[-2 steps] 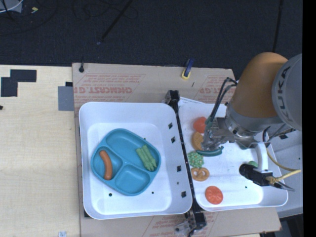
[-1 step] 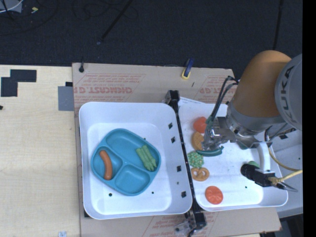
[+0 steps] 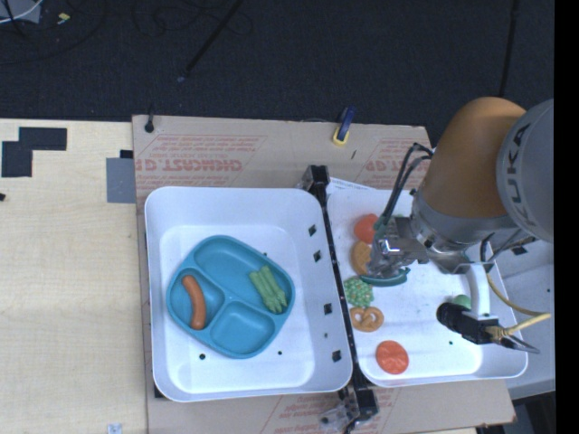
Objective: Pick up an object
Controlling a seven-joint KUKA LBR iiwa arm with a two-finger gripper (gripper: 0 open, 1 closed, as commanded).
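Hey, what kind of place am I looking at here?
Probably a robotics lab bench set up for pick-and-place trials: a grey and orange arm reaches over two white bins holding toy food, including a blue divided plate.

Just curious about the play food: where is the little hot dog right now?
The hot dog lies in the left compartment of the blue tray, in the left bin, across from the green beans.
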